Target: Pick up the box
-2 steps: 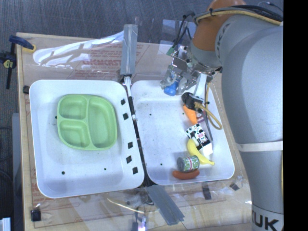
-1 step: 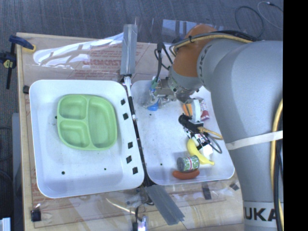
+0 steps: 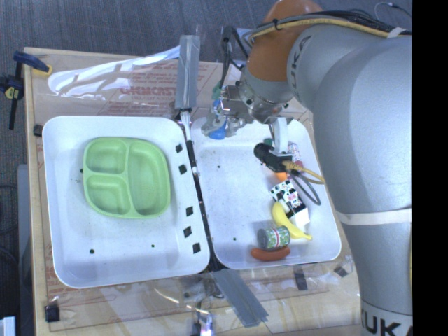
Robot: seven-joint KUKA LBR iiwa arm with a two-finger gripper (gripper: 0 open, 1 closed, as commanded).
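Observation:
The box point(image 3: 289, 196) is small and white with black patches. It lies near the right wall of the right bin point(image 3: 231, 208), with a yellow banana point(image 3: 285, 222) partly across its lower end. My gripper point(image 3: 220, 120) hangs low over the far left corner of that bin, well to the upper left of the box and apart from it. The wrist and grey arm come in from the right above the box.
A green-labelled can point(image 3: 273, 238) and a red sausage-shaped toy point(image 3: 270, 254) lie at the right bin's front edge, just below the banana. A small orange piece point(image 3: 281, 177) sits above the box. The left bin point(image 3: 63, 243) holds a green divided plate point(image 3: 127, 177).

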